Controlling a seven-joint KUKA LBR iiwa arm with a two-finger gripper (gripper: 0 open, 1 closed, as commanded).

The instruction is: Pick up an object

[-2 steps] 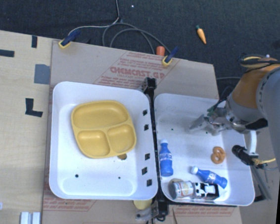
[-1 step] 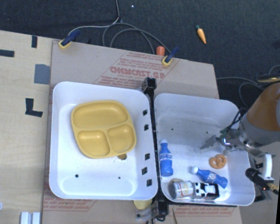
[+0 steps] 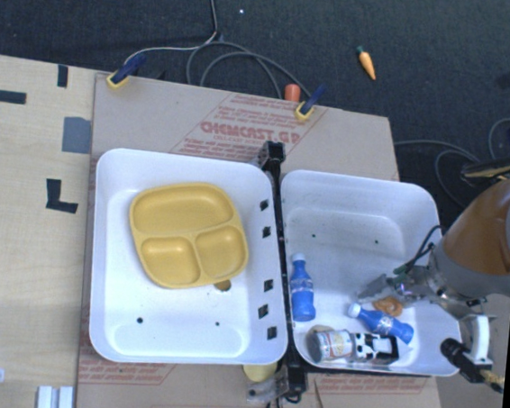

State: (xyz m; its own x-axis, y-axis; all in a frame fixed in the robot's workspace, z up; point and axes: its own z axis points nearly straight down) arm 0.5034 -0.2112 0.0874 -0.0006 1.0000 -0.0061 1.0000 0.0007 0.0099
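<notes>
The right bin (image 3: 358, 188) holds a small blue bottle (image 3: 300, 288) lying near its left wall. A second blue bottle with a white cap (image 3: 385, 325) lies toward the front right. In front of that, a silver can (image 3: 333, 344) rests on its side beside a black-and-white object (image 3: 378, 347). A small brown-orange item (image 3: 390, 306) sits just above the second bottle. My gripper (image 3: 389, 290) reaches in from the right, low over the brown-orange item and the second bottle. Nothing is visibly held.
The left bin (image 3: 107, 228) carries a yellow divided plate (image 3: 189, 234) with a small dark object (image 3: 222, 285) at its lower edge. The bins' shared wall (image 3: 270, 255) runs between them. The arm's orange band (image 3: 492, 231) hangs over the right bin's right rim.
</notes>
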